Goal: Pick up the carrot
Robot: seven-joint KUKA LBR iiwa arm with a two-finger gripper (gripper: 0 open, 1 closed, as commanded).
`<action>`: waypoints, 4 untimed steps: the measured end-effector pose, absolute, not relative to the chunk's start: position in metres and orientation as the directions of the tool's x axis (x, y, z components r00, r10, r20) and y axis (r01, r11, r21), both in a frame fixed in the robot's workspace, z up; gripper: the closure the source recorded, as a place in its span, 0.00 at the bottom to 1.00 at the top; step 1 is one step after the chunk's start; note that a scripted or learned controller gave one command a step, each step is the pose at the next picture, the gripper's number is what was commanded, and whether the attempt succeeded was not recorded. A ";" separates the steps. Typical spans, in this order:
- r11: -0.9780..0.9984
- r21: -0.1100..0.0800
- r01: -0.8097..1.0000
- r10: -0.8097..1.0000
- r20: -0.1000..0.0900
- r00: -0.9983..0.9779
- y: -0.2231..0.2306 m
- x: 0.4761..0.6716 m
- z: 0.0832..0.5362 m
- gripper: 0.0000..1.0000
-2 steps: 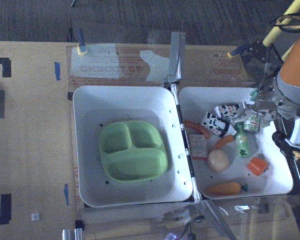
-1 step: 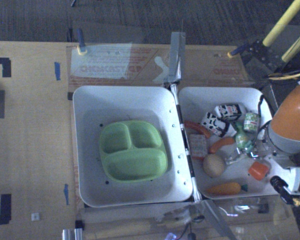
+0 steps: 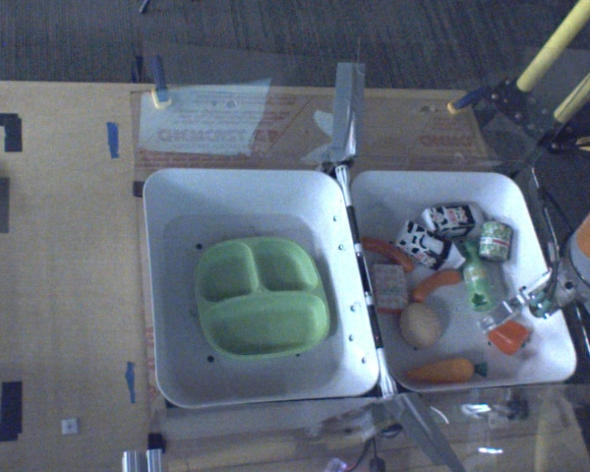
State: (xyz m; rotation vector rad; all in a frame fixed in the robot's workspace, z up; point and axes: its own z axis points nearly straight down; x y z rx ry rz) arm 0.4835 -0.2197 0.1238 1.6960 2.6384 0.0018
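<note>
Green tray (image 3: 263, 297) in left bin (image 3: 167, 264)

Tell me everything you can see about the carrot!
The carrot is small, orange and smooth, probably a plastic toy, with a little dark green stub at its right end. It lies flat on its side, lengthwise left to right, near the front edge of the right bin. Nothing seems to touch it: the beige egg sits just above it, and the gripper is off to its upper right, apart from it.

Dark carpet floor (image 3: 275, 18), tan bench top (image 3: 59, 264)
</note>
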 end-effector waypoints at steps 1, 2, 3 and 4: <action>0.703 0.003 0.711 0.711 -0.006 -0.703 -0.224 0.481 0.167 0.00; 0.703 0.003 0.711 0.711 -0.006 -0.703 -0.224 0.481 0.166 0.00; 0.833 0.002 0.553 0.553 -0.003 -0.833 -0.213 0.481 0.159 0.00; 0.978 0.001 0.210 0.210 -0.008 -0.978 -0.223 0.483 0.173 0.00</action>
